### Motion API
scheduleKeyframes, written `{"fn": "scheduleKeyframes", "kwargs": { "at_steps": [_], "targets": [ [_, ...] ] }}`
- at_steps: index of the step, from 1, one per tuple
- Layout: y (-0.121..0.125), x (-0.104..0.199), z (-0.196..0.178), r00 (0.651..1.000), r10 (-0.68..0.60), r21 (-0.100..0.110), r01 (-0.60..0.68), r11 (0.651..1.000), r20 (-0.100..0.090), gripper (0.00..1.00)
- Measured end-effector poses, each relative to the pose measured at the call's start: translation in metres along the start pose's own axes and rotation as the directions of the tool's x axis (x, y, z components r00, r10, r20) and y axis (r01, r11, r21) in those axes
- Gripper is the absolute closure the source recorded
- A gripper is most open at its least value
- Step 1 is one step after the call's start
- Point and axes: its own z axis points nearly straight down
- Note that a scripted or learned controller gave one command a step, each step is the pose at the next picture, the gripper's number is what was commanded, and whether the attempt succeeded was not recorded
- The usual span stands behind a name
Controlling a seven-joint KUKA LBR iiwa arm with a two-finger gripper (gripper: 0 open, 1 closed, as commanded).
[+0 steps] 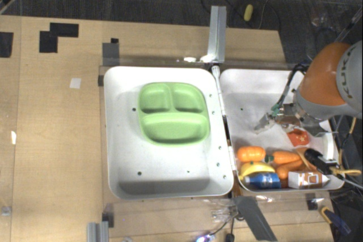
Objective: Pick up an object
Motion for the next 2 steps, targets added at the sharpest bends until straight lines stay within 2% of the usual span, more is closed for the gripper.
{"fn": "scheduleKeyframes", "kwargs": {
  "at_steps": [1, 2],
  "targets": [
    [-0.0569, 0.0544, -0.0019, 0.998, -0.056, -0.007, 0.056, 0.998, 0.001, 0.0],
    [-0.054, 0.0541, -0.0107, 0.999, -0.054, -0.012, 0.054, 0.998, 0.0, 1.0]
  ]
}}
